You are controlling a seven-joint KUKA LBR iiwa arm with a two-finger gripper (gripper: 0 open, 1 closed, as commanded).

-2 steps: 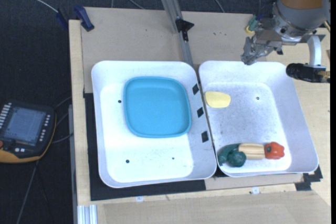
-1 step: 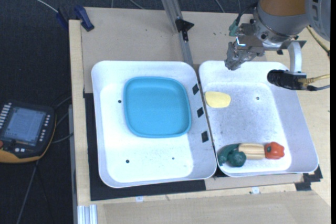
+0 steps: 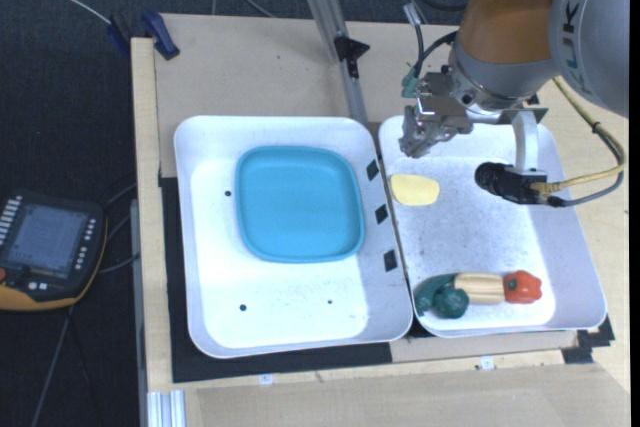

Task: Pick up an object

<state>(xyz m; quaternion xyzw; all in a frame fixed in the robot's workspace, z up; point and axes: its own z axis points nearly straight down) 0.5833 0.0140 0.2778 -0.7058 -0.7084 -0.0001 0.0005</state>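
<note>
Yellow flat piece (image 3: 414, 190), upper left of right bin (image 3: 570, 245), just below gripper (image 3: 420, 143); jaws' state cannot be told; risk: low profile, jaws may slide over it.

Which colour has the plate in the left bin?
Light blue plate, seen clearly in the camera view.

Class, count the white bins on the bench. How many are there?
2. The left bin holds a blue plate; the right bin lies beside it, under the gripper.
</note>
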